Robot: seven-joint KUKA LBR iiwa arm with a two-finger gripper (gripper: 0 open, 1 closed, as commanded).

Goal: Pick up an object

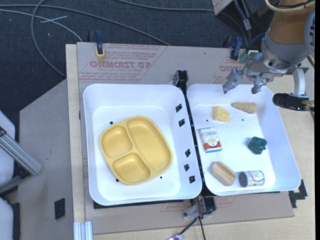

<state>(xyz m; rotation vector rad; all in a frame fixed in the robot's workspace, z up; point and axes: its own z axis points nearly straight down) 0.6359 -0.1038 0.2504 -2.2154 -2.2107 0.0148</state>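
My gripper (pixel 243 86) hangs over the far edge of the right bin (pixel 285 134), its two fingers spread apart with nothing between them. Just below it lie a tan wedge (pixel 244 106) and a yellow cheese-like block (pixel 221 114). Further toward the front sit a small white and red carton (pixel 210 139), a dark green pepper-like piece (pixel 257 144), a tan bread roll (pixel 222 173) and a small can on its side (pixel 251 178).
The left bin (pixel 95 109) holds a yellow divided plate (pixel 136 149). A black clip divider (pixel 186 129) runs between the bins. A black fitting (pixel 290 101) juts in at the right bin's right rim.
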